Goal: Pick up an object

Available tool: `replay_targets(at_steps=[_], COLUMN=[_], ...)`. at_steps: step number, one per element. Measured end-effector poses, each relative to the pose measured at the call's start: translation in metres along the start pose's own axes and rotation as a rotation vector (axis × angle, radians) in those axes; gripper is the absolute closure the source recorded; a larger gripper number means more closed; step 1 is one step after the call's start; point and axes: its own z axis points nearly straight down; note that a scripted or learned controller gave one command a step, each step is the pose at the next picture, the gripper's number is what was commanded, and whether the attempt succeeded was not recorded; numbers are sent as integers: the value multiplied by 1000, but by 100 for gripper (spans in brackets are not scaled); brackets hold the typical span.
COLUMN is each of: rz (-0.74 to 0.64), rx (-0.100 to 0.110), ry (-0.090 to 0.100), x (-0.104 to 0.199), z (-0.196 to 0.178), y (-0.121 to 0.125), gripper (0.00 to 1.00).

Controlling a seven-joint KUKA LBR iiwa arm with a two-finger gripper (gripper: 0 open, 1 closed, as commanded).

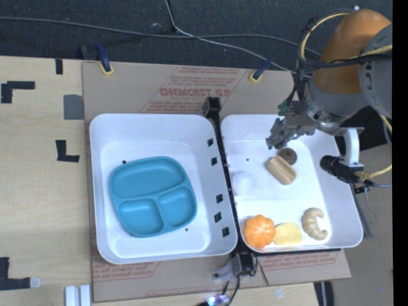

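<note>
End effector [282,139], grip state unclear, hovers just above tan cylindrical wooden block [281,169]; off-centre descent could roll it away.

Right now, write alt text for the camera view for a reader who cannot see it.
A grey arm's gripper hovers over the right white bin, just above a brown donut and a bread roll. Along that bin's near edge sit a small orange pumpkin, a yellow piece and a croissant. The left bin holds a blue divided plate.
</note>
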Motion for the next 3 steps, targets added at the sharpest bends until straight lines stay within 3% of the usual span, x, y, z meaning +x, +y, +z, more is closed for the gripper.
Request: replay_targets(at_steps=[2, 3], rz=[0, 0], rx=[2, -1], ry=[0, 0], x=[95, 142], z=[24, 16], y=[22, 39], gripper=[100, 100])
